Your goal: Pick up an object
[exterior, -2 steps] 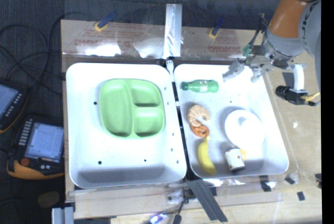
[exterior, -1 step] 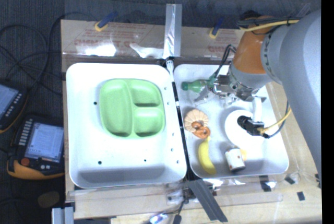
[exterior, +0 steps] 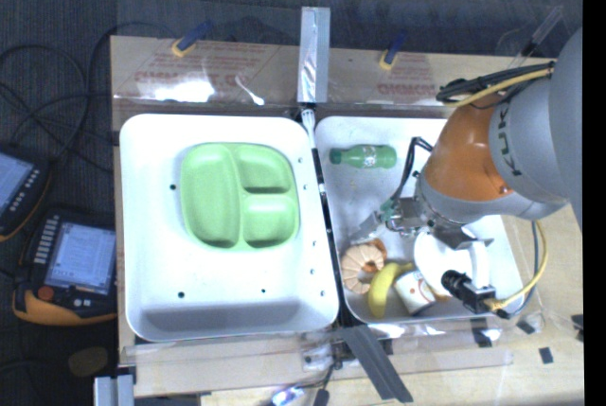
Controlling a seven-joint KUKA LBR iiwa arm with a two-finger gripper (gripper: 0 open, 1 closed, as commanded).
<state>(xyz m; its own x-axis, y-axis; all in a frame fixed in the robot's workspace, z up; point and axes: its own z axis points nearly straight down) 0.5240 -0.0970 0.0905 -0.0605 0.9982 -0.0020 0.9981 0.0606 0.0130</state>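
While the arm [exterior: 530, 134] reaches in from the right, its orange-banded wrist hangs low over the right bin [exterior: 333, 234], blocking much of that bin's middle. End effector [exterior: 402, 215] sits down among the clutter, near the bin's centre; whether its fingers are spread or closed, cannot tell from here, and nothing can be seen between them.

Right bin contents: green bottle [exterior: 364, 156] lying on its side near the far wall, well clear of the wrist. Toward the near wall, a tan ridged object like a shell or pastry [exterior: 361, 264], with a yellow banana [exterior: 382, 288] touching it. Just beside the banana, a small white cup-like item [exterior: 413, 290]. A white round piece [exterior: 437, 255] lies partly under the wrist, and a black fitting [exterior: 464, 287] beside it.

Left bin [exterior: 142, 234]: a green divided tray [exterior: 239, 194], three compartments, flat, roughly centred.

Desk [exterior: 128, 63] carries both bins side by side. Two handheld devices [exterior: 66, 257] lie on the floor off to the left, cables trailing.
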